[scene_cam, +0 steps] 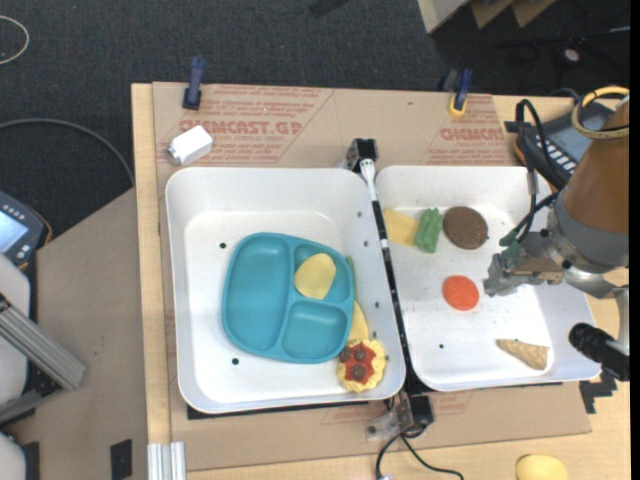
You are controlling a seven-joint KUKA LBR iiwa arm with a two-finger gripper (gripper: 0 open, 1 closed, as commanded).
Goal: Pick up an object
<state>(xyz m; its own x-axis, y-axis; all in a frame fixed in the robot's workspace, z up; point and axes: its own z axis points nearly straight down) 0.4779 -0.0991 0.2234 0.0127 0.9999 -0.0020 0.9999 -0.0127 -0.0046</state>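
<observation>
My gripper (505,271) hangs over the right bin (430,363), just right of an orange-red disc (461,293) and apart from it. Nothing shows between its tips. Behind the disc lie a brown round patty (465,227), a green piece (429,230) and a yellow wedge (400,227). A tan triangular chip (526,352) rests near the bin's front right. The left bin (195,298) holds a teal divided tray (285,298) with a yellow slice (316,276) in it, and a pizza-like piece (362,363) sits at the tray's front right corner.
The two bins meet along a raised wall (384,268) with a black clip (362,152) at its far end. A white block (190,145) lies on the cardboard behind the left bin. Cables and a black device (545,148) sit at the back right.
</observation>
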